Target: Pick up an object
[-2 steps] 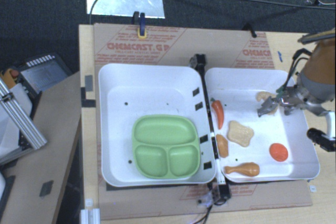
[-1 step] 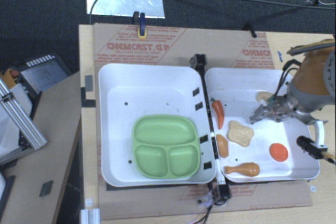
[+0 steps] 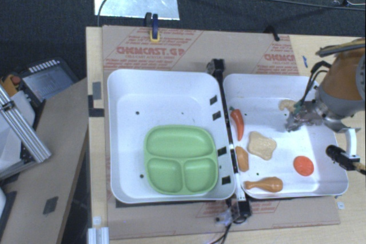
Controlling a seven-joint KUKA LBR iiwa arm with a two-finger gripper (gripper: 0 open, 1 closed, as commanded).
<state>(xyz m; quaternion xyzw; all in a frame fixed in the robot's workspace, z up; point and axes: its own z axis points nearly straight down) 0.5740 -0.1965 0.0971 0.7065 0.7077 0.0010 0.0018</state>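
Arm: we see the grey arm (image 3: 343,86) with its orange band reaching in from the right, over the far right part of the right bin (image 3: 269,86).
Gripper: we place the gripper (image 3: 296,120) low in the right bin, near a pale tan piece (image 3: 286,104) by the far wall; we cannot tell whether it is apart or together, and we see nothing held in it.
Right bin contents: we count a red chilli pepper (image 3: 237,123) along the left wall, a bread slice (image 3: 262,146) near the middle, an orange-brown piece (image 3: 242,159) left of it, a drumstick (image 3: 264,184) by the near wall, and a red tomato (image 3: 303,166) to the near right.
Left bin: we see the left bin (image 3: 143,94) bearing a green divided plate (image 3: 180,158) in its near half.
Bench: cardboard sheet (image 3: 171,46) under both bins.
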